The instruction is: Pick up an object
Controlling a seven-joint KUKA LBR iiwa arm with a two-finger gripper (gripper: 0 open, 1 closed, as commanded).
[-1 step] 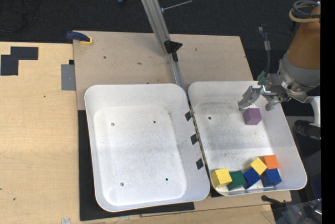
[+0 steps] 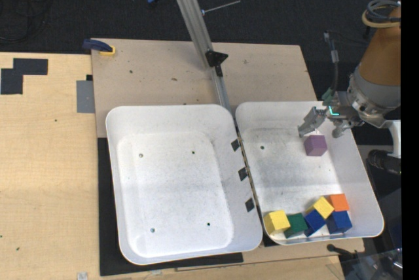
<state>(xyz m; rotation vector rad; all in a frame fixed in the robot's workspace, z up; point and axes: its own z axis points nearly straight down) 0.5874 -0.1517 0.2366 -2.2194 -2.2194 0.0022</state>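
My gripper (image 2: 325, 128) hangs over the far right part of the right bin (image 2: 288, 135), its two grey fingers spread open. A purple cube (image 2: 316, 144) lies on the bin floor just below and slightly in front of the fingertips, and neither finger is closed on it. Along the bin's near edge sits a cluster of cubes: a yellow one (image 2: 277, 220), a green one (image 2: 296, 225), a blue one (image 2: 314, 222), another yellow one (image 2: 323, 207), an orange one (image 2: 338, 201) and a second blue one (image 2: 339, 222).
The left bin (image 2: 170, 180) lies beside the right one, joined by black clips (image 2: 241, 173). A slanted aluminium rail (image 2: 195, 17) rises behind the bins. The arm's orange band (image 2: 383, 56) stands at the right.
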